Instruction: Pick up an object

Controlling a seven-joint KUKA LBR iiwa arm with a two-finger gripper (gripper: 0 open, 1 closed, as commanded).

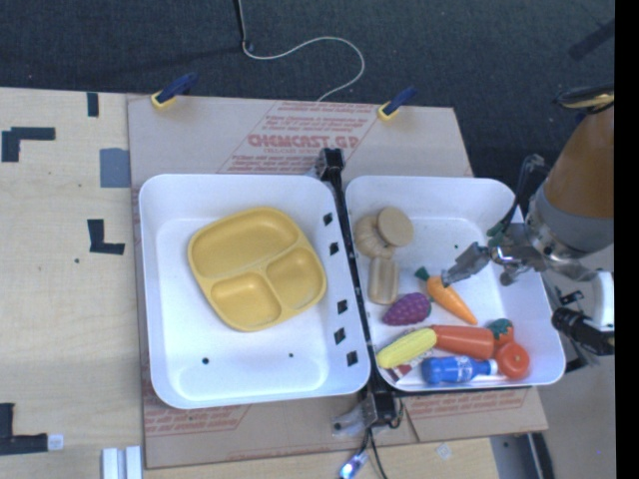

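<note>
Both bins (pixel 160 267) are showing plain white. The divided plate (pixel 257 266) is showing solid yellow. The carrot (pixel 451 300) is appearing orange with a green top, the grapes (pixel 406 309) purple, the corn (pixel 406 346) yellow, the bottle (pixel 457 370) blue with a white band. The cardboard sheet (pixel 290 138) is displaying tan with red lettering.
</note>
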